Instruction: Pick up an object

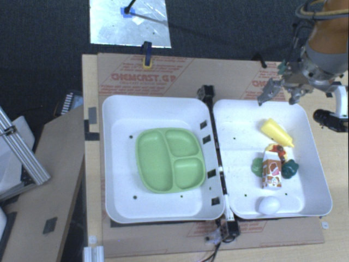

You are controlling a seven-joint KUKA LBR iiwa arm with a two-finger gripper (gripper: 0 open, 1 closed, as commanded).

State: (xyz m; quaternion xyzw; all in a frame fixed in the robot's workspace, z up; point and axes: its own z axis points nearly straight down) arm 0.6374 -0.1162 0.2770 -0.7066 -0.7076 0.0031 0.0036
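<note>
1. The grey arm with orange band (pixel 327 15) enters at upper right; its two-finger gripper (pixel 281 94) hangs over the far rim of the right shallow white bin (pixel 319 168).
2. The fingers (pixel 267 94) are spread apart, released, with nothing between them. One dark fingertip shows to the left, the other to the right, with a gap between.
3. Nearest to the fingers: a yellow cone-shaped plastic piece (pixel 277 132), lying tilted on the bin floor, below the fingers and apart from them.
4. Further from the fingers, beyond the yellow piece: a small upright carton with red and white print (pixel 271 168). A small red bit at its top touches or nearly touches the yellow piece; I cannot tell which.
5. A green rounded object (pixel 257 166) sits just beside the carton on the side away from the arm; a dark teal rounded object (pixel 290 168) sits against its other side.
6. Farthest from the fingers in that bin: a white egg-shaped object (pixel 269 205), near the front rim, just beyond the carton's base.
7. Well apart from the fingers, to their left and lower: the left shallow white bin (pixel 117 146) holds a pale green three-compartment plastic tray (pixel 169 160), lying flat.
8. Both bins rest on a printed cardboard sheet (pixel 163 72).
</note>
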